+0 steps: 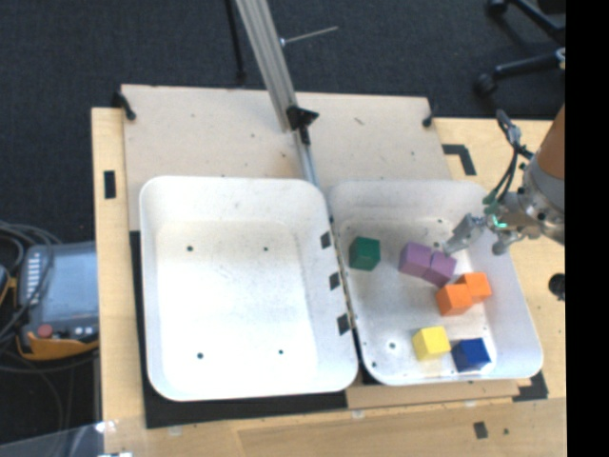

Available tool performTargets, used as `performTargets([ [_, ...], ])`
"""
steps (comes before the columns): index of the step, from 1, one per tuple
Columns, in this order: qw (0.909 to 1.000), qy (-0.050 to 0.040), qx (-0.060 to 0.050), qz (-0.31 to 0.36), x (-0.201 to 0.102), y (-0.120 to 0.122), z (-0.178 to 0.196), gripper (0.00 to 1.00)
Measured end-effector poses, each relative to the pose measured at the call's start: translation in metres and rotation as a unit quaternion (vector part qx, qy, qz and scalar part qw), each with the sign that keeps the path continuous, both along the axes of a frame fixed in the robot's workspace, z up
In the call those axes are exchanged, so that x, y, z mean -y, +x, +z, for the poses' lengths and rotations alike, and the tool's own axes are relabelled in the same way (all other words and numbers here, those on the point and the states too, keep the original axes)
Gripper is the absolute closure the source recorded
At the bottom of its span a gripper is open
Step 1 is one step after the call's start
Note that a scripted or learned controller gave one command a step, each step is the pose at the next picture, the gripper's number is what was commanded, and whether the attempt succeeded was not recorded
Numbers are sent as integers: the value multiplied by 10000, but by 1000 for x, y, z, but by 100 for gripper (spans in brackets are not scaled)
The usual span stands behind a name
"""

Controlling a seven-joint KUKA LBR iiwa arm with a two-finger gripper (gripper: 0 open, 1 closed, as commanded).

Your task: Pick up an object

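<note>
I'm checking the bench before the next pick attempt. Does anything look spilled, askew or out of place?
Nothing stands out. The green cube, purple block, orange block, yellow cube and blue cube all lie inside the right white bin; the purple and orange blocks sit tilted, nothing spilled.

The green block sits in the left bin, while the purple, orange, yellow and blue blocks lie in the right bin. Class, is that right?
Not quite. The green block is in the right bin, near its left wall, not in the left bin. The camera view shows this. The rest holds: the purple block, orange block, yellow block and blue block lie in the right bin.
</note>
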State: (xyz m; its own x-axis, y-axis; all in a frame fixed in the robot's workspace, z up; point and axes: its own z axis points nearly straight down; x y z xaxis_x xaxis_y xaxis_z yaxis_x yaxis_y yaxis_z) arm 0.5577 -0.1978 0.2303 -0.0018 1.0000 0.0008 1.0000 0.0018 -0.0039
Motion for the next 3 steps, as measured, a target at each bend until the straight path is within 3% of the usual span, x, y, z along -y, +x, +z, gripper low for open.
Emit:
performTargets([
  [1,10000,-5,25,4,0,1,3,0],
  [2,10000,-6,-2,-12,0,7,-58,0],
  [3,10000,-36,60,-23,2,9,-96,0],
])
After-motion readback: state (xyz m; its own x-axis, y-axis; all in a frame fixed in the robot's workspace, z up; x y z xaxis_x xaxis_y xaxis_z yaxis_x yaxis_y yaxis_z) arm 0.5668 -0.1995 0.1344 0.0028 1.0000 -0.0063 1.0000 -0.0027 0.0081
